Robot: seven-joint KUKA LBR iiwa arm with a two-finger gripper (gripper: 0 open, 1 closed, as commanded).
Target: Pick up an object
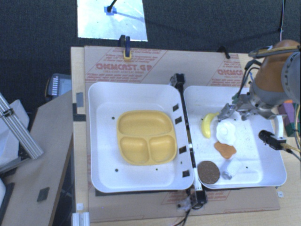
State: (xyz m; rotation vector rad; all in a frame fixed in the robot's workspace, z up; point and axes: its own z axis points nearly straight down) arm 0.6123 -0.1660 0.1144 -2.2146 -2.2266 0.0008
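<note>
Nearest us, a brown round disc (208, 171) sits at the right bin's (270, 173) front corner. We see the end effector (233, 108) spread fairly wide, holding nothing, poised just above the banana (207, 125), whose long axis runs front to back beside a white lump (226, 132).

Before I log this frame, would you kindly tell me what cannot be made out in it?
- Gripper: too small and blurred in the camera view to tell whether it is open or shut.
- Arm: cut off by the right edge.
- Small pale object beside the brown disc: too blurred to identify.
- White object next to the banana: overexposed, shape unclear.
</note>
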